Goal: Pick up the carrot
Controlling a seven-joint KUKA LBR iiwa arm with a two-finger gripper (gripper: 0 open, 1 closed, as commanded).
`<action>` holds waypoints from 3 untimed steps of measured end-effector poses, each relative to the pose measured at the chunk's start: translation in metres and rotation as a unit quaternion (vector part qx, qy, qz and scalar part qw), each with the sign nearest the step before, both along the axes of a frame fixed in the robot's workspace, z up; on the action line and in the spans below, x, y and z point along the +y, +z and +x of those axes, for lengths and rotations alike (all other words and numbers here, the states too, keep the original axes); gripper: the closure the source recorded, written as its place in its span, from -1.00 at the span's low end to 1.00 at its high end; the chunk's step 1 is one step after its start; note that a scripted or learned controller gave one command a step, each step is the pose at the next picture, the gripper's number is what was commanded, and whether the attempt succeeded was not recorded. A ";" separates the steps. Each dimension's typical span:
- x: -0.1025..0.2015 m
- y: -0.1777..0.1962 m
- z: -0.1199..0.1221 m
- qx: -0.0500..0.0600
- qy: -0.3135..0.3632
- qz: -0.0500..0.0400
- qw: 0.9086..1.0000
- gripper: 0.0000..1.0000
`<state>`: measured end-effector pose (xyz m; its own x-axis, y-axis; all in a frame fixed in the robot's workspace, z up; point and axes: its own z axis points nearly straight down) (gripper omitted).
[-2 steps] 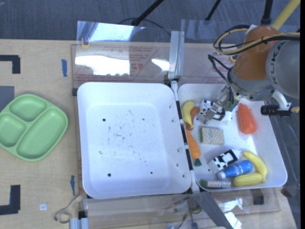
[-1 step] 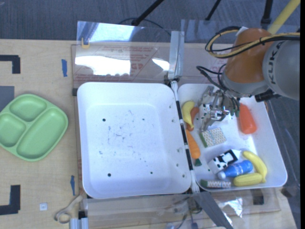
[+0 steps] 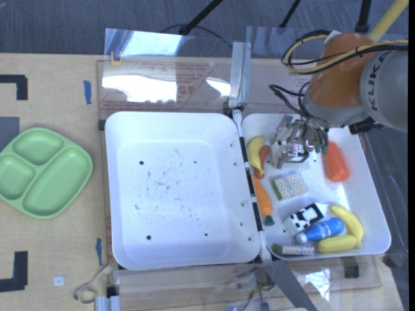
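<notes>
I see the hand (image 3: 293, 146) hovering in the right bin (image 3: 373, 203), fingers pointing down; I cannot tell whether they are spread or pressed together. The carrot (image 3: 262, 198) lies below and left of the hand, apart from it: a slim orange taper (green stub at its lower end) along the bin's left wall. An orange-red piece (image 3: 336, 162) sits just right of the hand.

Orange carrot (image 3: 262, 198), yellow banana (image 3: 348, 220), blue bottle (image 3: 322, 230), green plate (image 3: 43, 172), 2 white bins (image 3: 123, 135).
</notes>
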<state>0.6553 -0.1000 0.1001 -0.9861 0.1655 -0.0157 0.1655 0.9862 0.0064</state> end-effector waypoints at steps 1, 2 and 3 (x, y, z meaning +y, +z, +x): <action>-0.001 0.052 0.001 0.004 -0.079 0.000 0.997 1.00; -0.053 0.080 0.003 0.004 -0.065 -0.001 0.998 1.00; 0.009 0.044 -0.019 0.006 0.018 -0.001 1.000 1.00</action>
